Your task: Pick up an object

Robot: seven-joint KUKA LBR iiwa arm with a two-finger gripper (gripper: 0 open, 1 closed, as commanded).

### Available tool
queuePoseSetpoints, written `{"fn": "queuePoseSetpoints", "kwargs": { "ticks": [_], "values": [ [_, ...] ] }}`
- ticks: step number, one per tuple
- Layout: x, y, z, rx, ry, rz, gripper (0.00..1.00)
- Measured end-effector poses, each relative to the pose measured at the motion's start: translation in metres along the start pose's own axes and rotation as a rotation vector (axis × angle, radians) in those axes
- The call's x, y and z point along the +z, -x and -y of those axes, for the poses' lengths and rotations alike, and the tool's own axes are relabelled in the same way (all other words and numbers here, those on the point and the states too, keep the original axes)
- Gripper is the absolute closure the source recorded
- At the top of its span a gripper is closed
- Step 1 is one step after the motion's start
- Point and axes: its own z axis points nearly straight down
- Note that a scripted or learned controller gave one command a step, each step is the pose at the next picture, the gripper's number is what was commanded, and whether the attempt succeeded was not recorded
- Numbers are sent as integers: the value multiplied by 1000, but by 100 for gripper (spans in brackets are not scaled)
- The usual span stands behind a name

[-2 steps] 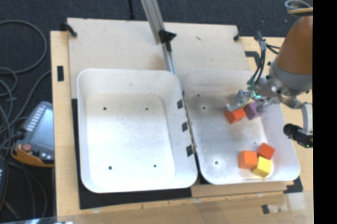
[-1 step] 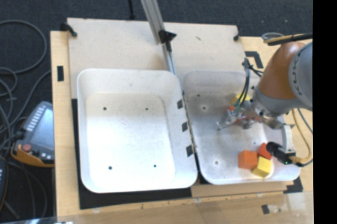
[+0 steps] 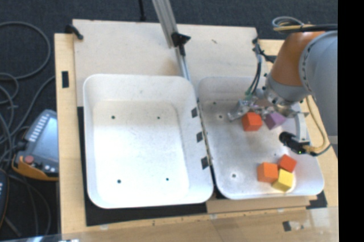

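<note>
Right now the gripper (image 3: 257,113) is hovering over the right bin (image 3: 227,93), apparently closing on an orange cube (image 3: 252,121) beside a purple block (image 3: 275,119). Whether the cube is sitting between the fingers cannot be told; next it is needing a firm squeeze and lift.

We count two bins (image 3: 142,138), three orange blocks (image 3: 252,121), one yellow block (image 3: 284,180) and one purple block (image 3: 275,119).

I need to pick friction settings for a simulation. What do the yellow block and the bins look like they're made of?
The yellow block looks like matte painted wood or foam, judging by its flat colour and lack of shine; which one is unclear. The bins look like white moulded plastic, with rounded corners and a smooth, slightly speckled surface.
</note>
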Motion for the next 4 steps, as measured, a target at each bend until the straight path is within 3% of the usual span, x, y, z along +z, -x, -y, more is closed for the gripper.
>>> {"fn": "queuePoseSetpoints", "kwargs": {
  "ticks": [1, 2, 3, 4],
  "values": [
    [-11, 2, 1, -2, -2, 2, 100],
    [-22, 3, 1, -6, -1, 5, 100],
    [-29, -58, 59, -1, -9, -4, 100],
    [-104, -144, 31, -7, 3, -4, 100]
  ]
}}
